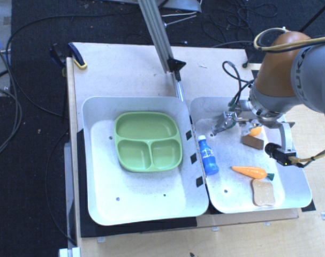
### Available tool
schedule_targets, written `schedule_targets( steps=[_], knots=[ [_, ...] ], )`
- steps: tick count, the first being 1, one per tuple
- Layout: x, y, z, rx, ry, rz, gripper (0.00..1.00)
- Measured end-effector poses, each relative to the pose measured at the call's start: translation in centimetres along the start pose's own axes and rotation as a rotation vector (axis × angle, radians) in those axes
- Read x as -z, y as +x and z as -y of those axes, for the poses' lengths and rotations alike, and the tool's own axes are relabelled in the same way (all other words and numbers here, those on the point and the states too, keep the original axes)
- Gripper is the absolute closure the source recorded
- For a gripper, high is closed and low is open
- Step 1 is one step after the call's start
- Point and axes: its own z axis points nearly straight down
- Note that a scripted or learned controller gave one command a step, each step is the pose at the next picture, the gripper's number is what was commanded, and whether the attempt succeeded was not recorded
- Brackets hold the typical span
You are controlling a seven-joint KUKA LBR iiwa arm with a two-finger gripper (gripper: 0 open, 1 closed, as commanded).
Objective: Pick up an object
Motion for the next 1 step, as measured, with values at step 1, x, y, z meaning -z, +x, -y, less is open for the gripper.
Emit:
schedule_targets(
  steps=[1],
  knots=[
    [-5.82,0.22,0.76,0.0,-0.003,0.0,0.0]
  ],
)
